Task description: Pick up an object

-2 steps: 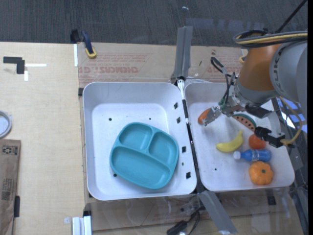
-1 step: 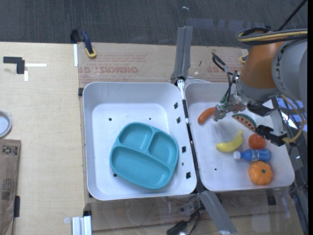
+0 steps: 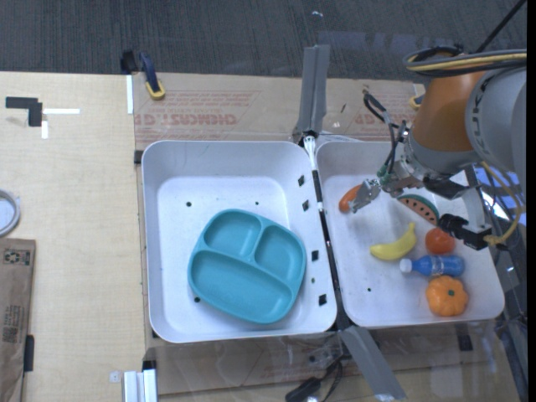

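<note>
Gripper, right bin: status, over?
Gripper low in right bin, at carrot; grasp unclear. Banana, bottle, tomato nearby, not blocking.

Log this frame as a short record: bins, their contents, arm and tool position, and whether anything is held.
left bin: holds a teal divided plate
right bin: banana, blue bottle, small pumpkin, tomato, watermelon slice, orange carrot-like piece
arm: reaches in from the right, over the right bin's far part
tool: low, right beside the orange piece
held: cannot tell; contact with the orange piece is unclear
bench: cardboard sheet behind the bins
</note>
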Available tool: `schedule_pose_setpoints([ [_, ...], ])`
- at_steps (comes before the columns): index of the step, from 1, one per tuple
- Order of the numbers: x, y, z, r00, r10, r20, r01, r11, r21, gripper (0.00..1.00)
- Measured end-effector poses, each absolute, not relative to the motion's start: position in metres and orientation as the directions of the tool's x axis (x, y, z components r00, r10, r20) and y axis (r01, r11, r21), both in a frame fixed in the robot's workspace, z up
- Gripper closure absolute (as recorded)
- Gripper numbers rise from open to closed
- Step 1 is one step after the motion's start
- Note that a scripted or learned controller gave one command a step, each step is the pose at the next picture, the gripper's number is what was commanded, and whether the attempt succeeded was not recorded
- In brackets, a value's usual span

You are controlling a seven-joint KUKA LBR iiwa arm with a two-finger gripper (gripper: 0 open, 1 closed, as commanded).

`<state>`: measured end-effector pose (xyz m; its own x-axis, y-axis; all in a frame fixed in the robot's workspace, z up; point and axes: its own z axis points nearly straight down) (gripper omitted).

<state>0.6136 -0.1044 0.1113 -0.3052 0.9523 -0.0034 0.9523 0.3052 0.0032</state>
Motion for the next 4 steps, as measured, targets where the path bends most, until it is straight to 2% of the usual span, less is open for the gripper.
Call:
schedule_pose_setpoints([
  [1, 0.614, -0.106, 0.121, -0.302, 0.953, -0.005, 0.953, 0.302, 0.005, 1.00],
  [2, 0.614, -0.106, 0.121, -0.301, 0.953, -0.005, 0.953, 0.302, 0.004, 0.00],
  [3, 0.652, -0.102, 0.100, -0.364, 0.931, -0.005, 0.931, 0.364, 0.013, 0.00],
  [4, 0.654, -0.103, 0.111, -0.364, 0.932, -0.011, 0.931, 0.364, 0.019, 1.00],
])
